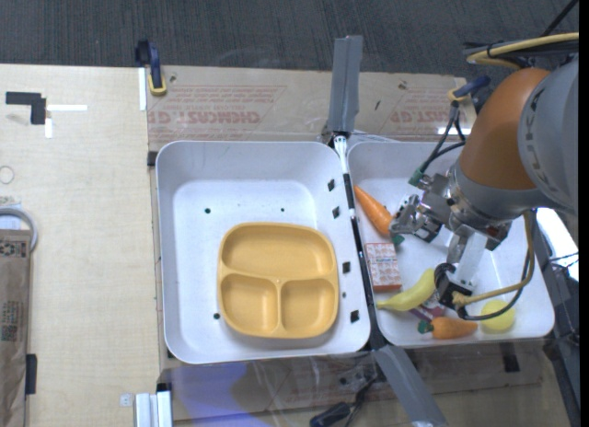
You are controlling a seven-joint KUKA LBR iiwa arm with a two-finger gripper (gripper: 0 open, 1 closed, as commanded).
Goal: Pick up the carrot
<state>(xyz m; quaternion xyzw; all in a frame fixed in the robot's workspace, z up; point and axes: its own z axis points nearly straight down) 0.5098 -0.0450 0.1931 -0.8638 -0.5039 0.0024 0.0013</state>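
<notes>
In the left bin (184, 232) you see a yellow divided plate (278, 280). The carrot (373, 210) lies in the right bin (529, 310), by its left wall (another sits nearer). Just right hover the jaws (407, 223); you cannot tell their state.

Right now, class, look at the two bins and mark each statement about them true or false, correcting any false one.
1. The yellow divided plate lies in the left bin. True.
2. The carrot lies on the plate. False: it lies in the right bin, near the wall between the bins.
3. The claw is beside the carrot. True.
4. The banana is in the left bin. False: it is in the right bin, next to a small red and white packet.
5. The plate has three compartments. True.
</notes>
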